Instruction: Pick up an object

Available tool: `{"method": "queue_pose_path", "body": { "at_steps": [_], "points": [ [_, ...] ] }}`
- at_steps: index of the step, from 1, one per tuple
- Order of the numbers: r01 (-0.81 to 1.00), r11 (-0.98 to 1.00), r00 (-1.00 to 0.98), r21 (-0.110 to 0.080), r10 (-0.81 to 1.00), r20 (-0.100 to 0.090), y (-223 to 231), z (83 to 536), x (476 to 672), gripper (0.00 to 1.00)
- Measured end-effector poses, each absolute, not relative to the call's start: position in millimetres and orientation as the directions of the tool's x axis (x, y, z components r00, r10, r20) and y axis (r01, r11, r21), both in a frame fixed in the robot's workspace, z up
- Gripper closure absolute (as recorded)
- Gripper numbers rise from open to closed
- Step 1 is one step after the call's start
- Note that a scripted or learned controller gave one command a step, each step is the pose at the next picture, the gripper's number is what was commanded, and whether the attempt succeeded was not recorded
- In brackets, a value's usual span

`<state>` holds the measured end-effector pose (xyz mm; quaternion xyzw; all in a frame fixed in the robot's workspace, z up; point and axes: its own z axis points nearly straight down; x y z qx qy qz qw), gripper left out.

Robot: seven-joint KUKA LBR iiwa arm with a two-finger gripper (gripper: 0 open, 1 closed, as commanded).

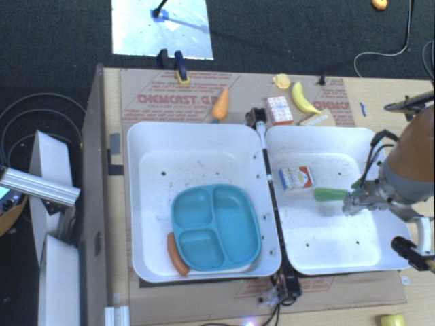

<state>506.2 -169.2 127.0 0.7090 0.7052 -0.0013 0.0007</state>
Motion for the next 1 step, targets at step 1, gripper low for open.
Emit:
{"method": "queue_pose_path", "body": {
  "at_steps": [1],
  "points": [
    [1.000,0.001,-0.001,0.001,1.000,0.000,-165.0,125.7,509.0,0.00]
  ]
}}
